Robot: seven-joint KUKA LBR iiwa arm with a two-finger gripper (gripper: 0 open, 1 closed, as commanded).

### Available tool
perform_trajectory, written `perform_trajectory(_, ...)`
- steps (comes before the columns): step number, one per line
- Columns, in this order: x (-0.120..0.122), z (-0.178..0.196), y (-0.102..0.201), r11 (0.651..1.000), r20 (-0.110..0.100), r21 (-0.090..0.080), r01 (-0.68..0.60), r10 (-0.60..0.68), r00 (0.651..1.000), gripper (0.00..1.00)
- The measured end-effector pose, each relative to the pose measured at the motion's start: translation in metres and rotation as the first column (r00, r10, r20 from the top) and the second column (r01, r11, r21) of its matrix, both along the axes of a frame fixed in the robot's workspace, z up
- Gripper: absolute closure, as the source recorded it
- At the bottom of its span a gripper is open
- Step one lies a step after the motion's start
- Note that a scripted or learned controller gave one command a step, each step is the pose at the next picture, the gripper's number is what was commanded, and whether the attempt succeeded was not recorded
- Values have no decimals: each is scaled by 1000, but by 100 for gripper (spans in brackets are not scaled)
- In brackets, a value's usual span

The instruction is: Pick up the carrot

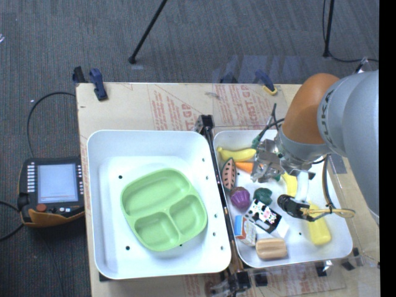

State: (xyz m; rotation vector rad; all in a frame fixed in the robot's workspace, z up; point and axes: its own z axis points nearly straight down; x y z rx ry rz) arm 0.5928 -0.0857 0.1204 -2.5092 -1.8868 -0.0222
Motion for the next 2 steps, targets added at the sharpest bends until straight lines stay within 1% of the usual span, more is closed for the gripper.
perform_trajectory(1,-29,-36,7,999,-20,-7,-43,43,999,100)
perform_trajectory(2,-28,-34,6,999,-16,-8,-41,41,999,0)
